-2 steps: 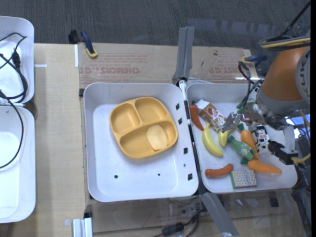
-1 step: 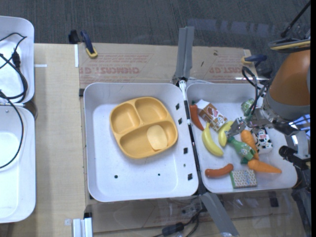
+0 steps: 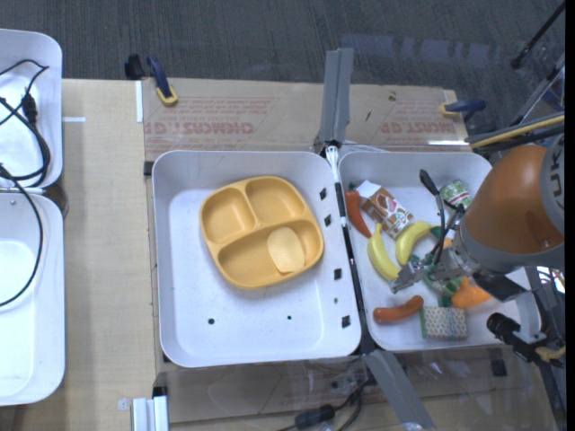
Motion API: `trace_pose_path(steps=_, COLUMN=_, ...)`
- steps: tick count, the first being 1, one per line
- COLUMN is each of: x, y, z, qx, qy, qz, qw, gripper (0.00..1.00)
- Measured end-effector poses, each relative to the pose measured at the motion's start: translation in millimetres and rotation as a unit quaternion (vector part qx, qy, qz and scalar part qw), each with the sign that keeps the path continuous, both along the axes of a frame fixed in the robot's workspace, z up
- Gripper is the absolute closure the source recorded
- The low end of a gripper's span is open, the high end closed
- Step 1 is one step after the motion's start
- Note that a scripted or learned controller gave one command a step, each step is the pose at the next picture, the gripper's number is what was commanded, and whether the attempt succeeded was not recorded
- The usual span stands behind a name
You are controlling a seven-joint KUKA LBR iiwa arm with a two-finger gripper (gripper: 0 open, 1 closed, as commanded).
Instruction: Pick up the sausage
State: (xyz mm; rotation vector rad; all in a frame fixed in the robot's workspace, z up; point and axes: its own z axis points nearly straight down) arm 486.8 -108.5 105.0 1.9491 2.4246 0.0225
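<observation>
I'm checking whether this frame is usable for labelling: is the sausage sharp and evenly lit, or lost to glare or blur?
In the camera view the sausage is reasonably sharp and evenly lit, with no glare; the right bin shows only soft shadows; the pincer beside it looks dark and slightly smeared, so its detail is hard to read.
</observation>
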Motion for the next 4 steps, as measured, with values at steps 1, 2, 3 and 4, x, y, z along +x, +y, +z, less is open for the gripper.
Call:
trace_pose_path(steps=1, x=-2.6, y=4.8, z=-2.6, qx=-0.0006, qy=0.006, qz=0.091, qw=0.9958, gripper=0.00)
trace_pose_path(steps=2, x=-8.7, y=-1.1, z=-13.0, qx=0.0000, qy=0.016, qz=0.223, qw=0.9747, gripper=0.00)
trace_pose_path(steps=3, x=-8.7, y=-7.0, z=26.6, qx=0.0000, qy=0.016, qz=0.216, qw=0.9762, gripper=0.00)
trace_pose_path(steps=4, x=-9.6, y=8.4, z=-13.8, qx=-0.0003, qy=0.017, qz=0.276, qw=0.9609, gripper=0.00)
